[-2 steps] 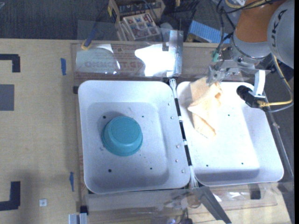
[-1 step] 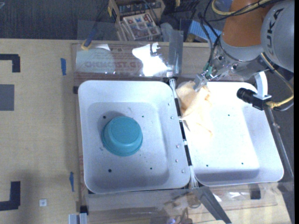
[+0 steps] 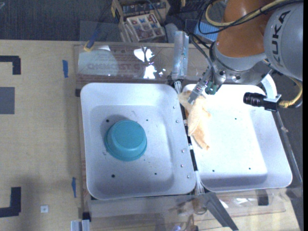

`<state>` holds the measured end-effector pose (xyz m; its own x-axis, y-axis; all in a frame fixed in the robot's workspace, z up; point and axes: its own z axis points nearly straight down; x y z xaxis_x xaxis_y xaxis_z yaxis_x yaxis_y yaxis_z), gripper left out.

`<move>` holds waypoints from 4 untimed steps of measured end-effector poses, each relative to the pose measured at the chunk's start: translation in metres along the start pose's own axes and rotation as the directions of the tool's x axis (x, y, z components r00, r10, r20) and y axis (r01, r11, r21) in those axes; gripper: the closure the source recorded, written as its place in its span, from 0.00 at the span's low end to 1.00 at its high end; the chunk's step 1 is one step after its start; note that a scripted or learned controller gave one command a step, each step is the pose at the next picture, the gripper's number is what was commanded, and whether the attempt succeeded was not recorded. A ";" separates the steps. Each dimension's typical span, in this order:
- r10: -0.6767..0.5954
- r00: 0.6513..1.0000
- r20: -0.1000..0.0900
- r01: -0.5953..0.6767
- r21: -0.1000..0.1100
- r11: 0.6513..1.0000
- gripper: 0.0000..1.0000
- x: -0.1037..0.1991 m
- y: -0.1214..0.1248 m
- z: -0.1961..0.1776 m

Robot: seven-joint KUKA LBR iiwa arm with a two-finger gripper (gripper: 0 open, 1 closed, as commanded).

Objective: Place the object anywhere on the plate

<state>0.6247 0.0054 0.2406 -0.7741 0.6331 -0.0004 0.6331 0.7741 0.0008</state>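
Observation:
A round teal plate (image 3: 126,139) lies in the left white bin (image 3: 96,97), left of its centre. A pale cream, floppy object (image 3: 198,124) stretches along the left edge of the right bin (image 3: 250,148), close to the wall between the two bins. My gripper (image 3: 192,97) reaches down from the upper right and is shut on the bunched top end of the cream object. The rest of the object trails down toward the near side. The plate is well to the left of the gripper and lower in the view.
The divider between the two bins (image 3: 188,138) runs just left of the cream object. The arm's grey and orange body (image 3: 250,28) hangs over the right bin's far side. A black cable fitting (image 3: 257,100) juts over that bin. Clutter and a clear panel (image 3: 120,64) sit behind the bins.

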 end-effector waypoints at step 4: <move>-0.636 0.772 -0.001 0.636 -0.001 0.772 1.00 0.189 0.090 0.016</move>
<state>0.5354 0.1943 0.2250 -1.0000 -0.0039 -0.0002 -0.0039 1.0000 0.0015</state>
